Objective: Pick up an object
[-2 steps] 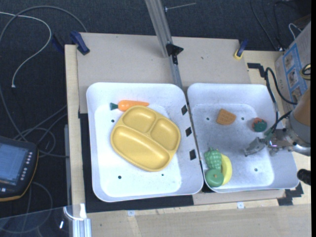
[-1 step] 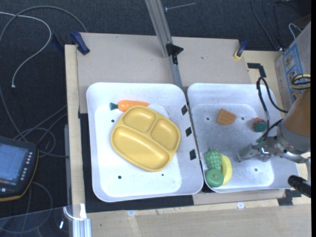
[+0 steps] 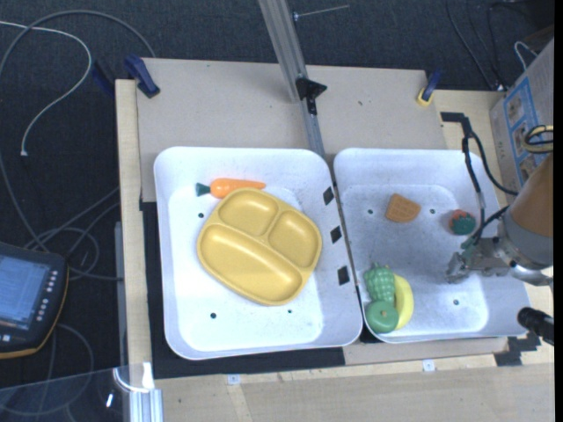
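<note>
Objects to pick from lie in both white bins, and the claw (image 3: 459,267) hangs low over the right bin (image 3: 352,170), near its right wall, above bare floor. Whether it is open or closed I cannot tell at this size; nothing shows in its grasp.

Nearest to it is a small red and green piece (image 3: 463,222), just up and beside it. Farther left is an orange wedge (image 3: 402,208), and in the bin's near left corner sit a green bumpy piece (image 3: 380,282), a green apple (image 3: 382,315) and a yellow piece (image 3: 404,301), packed touching each other.

The risks, as I judge them: closing where it hangs would likely catch only air. The red and green piece is small and rounded, so it could roll or squirt out of a pinch. The corner cluster is crowded against the wall, leaving little room to go down around one item without bumping its neighbours or the rim. The wedge looks flat and may be hard to get under.

In the left bin (image 3: 176,323) a yellow divided plate (image 3: 259,245) takes up the middle, with a toy carrot (image 3: 230,185) touching its far edge.

Both bins rest on a pale wooden bench (image 3: 220,95) with blue clamps (image 3: 141,76) at its far corners. A metal pole (image 3: 280,25) rises from the back. Dark carpet with loose cables (image 3: 53,51) surrounds it, and a handheld screen (image 3: 26,295) lies at the left.
</note>
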`<act>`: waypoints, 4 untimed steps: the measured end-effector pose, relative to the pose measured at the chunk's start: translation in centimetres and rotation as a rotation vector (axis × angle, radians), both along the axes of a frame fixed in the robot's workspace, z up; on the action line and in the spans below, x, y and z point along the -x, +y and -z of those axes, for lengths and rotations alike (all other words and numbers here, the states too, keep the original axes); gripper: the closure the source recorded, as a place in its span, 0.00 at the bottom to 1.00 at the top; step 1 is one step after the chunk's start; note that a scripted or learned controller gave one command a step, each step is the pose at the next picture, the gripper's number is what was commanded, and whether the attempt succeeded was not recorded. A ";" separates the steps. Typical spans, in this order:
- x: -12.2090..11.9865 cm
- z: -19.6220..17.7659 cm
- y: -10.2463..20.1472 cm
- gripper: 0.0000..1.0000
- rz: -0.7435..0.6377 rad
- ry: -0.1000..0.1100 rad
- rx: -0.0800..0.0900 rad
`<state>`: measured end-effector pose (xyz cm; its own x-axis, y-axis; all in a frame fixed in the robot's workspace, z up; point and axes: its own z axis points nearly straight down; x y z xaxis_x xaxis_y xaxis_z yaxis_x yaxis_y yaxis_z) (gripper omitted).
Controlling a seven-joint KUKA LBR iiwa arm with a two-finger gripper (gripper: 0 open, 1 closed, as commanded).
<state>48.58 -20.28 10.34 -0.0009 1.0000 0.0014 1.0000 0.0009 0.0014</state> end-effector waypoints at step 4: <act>-2.3 -12.8 4.4 1.00 -0.006 -0.002 0.001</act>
<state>50.92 -15.89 23.12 -0.0068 1.0000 0.0004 1.0000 0.0068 0.0029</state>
